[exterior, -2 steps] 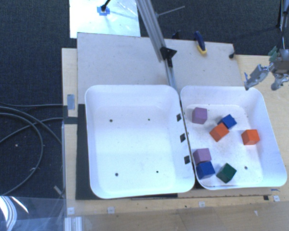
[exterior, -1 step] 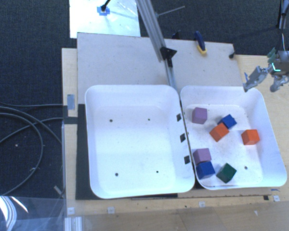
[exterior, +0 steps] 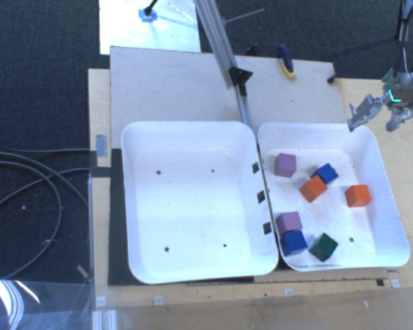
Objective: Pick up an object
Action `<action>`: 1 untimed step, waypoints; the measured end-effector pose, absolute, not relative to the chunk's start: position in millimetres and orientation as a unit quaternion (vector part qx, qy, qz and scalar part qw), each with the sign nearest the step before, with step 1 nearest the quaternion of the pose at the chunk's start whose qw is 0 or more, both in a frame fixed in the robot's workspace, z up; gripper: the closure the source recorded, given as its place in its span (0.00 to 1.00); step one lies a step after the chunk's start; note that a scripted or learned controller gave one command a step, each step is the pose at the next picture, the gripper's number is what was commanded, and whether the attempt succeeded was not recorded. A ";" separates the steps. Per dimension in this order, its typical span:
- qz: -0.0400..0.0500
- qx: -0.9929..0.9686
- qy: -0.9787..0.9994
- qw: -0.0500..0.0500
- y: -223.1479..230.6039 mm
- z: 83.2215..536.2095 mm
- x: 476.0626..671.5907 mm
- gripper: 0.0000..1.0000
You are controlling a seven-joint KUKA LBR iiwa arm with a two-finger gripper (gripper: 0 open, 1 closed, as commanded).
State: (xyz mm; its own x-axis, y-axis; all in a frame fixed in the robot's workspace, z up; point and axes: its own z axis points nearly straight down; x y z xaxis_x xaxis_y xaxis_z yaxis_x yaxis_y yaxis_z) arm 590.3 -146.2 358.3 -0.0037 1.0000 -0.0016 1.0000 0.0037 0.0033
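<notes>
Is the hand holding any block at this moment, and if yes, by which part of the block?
Nothing is held. The hand hangs open above the upper right corner of the right bin, with nothing between its fingers, and all the blocks lie on the bin's floor.

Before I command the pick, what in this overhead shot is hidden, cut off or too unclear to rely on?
- Gripper: most of the arm is cut off by the right edge of the camera view.
- Blue block: the purple block touches it, so whether they overlap is unclear.
- Green block: dark and small, its tilt is hard to judge.
- Right bin: small dark specks on its floor are too small to identify.
</notes>
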 end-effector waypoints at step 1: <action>0.001 0.706 0.708 0.002 -146.2 358.3 590.3 0.00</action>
State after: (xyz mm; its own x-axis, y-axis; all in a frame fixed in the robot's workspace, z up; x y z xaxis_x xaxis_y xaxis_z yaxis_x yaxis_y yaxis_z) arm 590.3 -146.2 358.3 -0.0039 1.0000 -0.0018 1.0000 0.0039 0.0033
